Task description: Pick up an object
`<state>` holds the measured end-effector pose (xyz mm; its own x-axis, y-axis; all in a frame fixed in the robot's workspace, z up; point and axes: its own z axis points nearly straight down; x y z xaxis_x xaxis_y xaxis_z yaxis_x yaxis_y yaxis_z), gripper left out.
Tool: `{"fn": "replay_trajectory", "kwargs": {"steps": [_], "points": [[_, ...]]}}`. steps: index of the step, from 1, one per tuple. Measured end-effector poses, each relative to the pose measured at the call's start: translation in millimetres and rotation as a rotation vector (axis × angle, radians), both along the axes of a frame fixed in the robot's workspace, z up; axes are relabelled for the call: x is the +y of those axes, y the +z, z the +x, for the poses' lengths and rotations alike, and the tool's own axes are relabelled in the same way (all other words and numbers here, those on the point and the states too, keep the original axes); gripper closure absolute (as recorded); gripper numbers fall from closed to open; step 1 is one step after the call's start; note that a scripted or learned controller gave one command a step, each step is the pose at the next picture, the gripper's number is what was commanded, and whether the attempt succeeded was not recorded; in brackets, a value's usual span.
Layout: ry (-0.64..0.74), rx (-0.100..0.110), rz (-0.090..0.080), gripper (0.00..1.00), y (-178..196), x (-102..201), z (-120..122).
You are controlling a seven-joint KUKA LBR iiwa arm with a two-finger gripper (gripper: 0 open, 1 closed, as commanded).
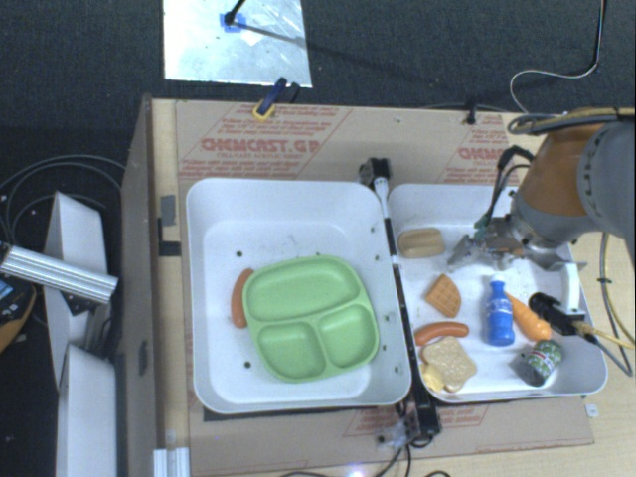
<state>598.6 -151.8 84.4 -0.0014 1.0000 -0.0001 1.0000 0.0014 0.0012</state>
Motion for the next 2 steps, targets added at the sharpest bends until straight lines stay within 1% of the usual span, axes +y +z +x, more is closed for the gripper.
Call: {"fn": "replay_trajectory", "kwargs": {"steps": [1, 2], "points": [[0.001, 0.001, 0.000, 0.00, -0.4, 44.7, -48.5], [-0.001, -0.004, -0.003, 0.00, 109.2, -27.2, -42.7]]}}
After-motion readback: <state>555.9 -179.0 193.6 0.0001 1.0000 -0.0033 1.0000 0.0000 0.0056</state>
